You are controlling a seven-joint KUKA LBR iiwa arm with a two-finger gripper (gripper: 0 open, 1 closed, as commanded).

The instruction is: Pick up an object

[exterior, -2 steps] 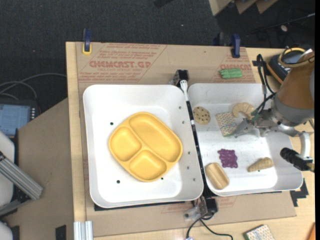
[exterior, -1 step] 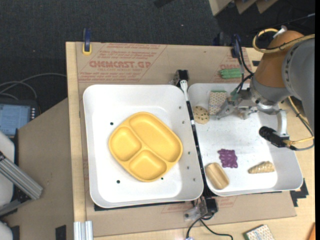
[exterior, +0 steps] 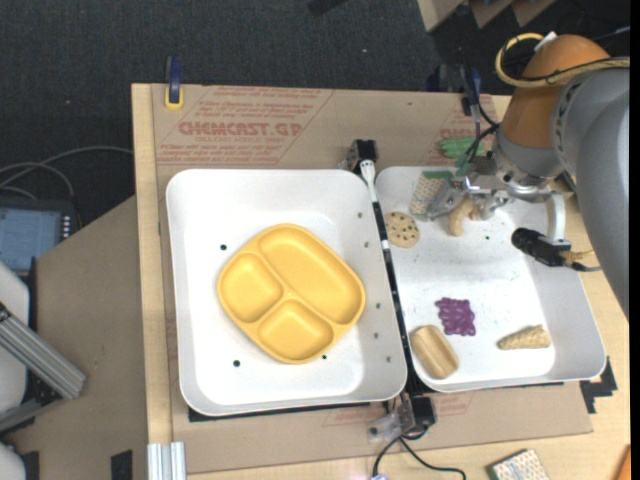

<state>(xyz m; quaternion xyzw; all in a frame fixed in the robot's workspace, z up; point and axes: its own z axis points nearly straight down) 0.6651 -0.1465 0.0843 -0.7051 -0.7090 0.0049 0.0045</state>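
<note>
Hovering low over the right bin's (exterior: 505, 283) far corner with the gripper (exterior: 455, 208); cannot tell whether open or shut. Closest to grab: the round cookie (exterior: 403, 230), just beside the gripper, toward the yellow plate (exterior: 290, 293). Slide over, drop straight down, pinch gently at the edges, lift slowly.

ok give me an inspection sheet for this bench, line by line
surface: two white bins, left bin and right bin, on a printed brown board
job's things: cookie, purple grapes, bread roll and tan wedge in the right bin
clutter: yellow divided plate in the left bin
grippers: claw low over the right bin's far end; grasp cannot be told
cables: black cable at the bench's near edge
surroundings: dark floor, blue clamp at the board's far left corner
</note>
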